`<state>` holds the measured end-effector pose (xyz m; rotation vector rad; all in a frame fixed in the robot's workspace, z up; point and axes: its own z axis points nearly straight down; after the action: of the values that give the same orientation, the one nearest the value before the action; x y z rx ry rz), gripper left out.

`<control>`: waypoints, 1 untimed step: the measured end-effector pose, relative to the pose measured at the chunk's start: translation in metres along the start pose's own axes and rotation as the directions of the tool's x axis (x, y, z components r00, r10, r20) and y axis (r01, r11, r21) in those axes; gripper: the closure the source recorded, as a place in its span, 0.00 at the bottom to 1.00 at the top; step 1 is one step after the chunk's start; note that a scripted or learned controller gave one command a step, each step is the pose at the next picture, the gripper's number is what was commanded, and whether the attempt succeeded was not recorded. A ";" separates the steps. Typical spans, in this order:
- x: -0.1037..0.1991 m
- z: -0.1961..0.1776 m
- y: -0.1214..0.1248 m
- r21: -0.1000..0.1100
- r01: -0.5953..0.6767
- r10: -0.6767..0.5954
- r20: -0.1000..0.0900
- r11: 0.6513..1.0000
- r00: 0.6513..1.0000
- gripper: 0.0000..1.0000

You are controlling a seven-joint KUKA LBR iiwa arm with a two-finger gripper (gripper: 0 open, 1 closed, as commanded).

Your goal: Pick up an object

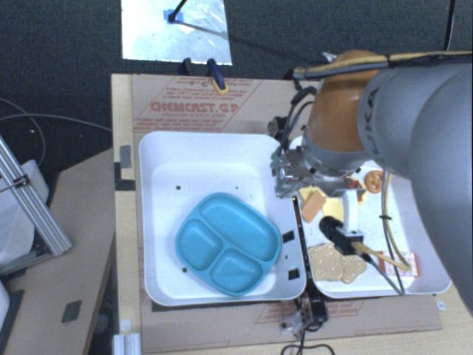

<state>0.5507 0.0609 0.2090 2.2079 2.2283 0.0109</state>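
Camera view: looking down on both bins, arm coming in from the right
Arm (414, 117): big grey thing with an orange band, covers a good chunk of the right bin
Left bin (159, 198): white, holds a plate
Right bin (384, 285): white, that's where the small pickable bits are
Plate (228, 244): blue, three sections, lying flat
Gripper (287, 177): down at the wall between the bins, near the wedge; honestly can't tell if it's open or shut, or holding anything
Tan piece (336, 263): flat, at the near side of the right bin
Wedge (312, 204): orange, just under the wrist
Ball (374, 181): small, orange, right against the arm
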 end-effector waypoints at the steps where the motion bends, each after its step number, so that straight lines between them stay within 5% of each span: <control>1: -0.085 -0.009 0.027 0.003 -0.015 0.014 0.005 1.000 1.000 1.00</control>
<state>0.5785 -0.0238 0.2186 2.2232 2.2115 0.0017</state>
